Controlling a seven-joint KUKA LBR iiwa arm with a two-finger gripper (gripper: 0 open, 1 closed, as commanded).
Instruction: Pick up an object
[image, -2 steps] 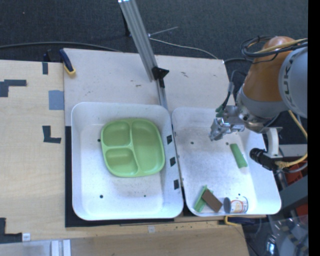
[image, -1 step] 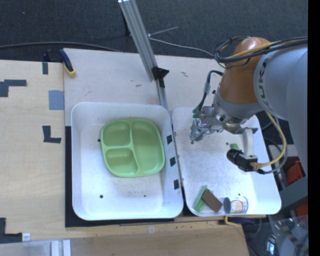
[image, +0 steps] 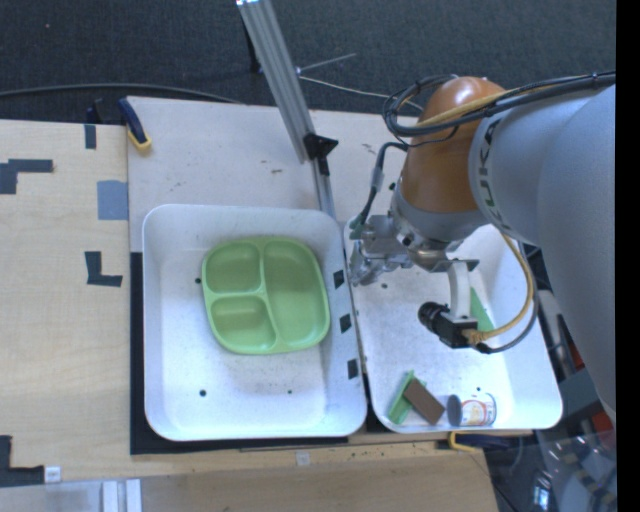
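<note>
A green divided plate (image: 266, 295) lies in the left bin (image: 170, 400). In the right bin (image: 540, 400), near its front edge, lie a green and brown block (image: 415, 400) and a small can on its side (image: 472, 410). A green flat piece (image: 482, 312) shows partly behind the arm. My gripper (image: 368, 262) hangs low over the right bin's far left corner, next to the wall between the bins. It is well away from the block and the can. The wrist hides much of the bin's back part.
A metal rail (image: 285, 90) slants across the bench toward the bins' far edge. A blue and yellow clamp (image: 135, 125) sits at the bench's back left. Cables (image: 500, 320) loop off the wrist over the right bin.
</note>
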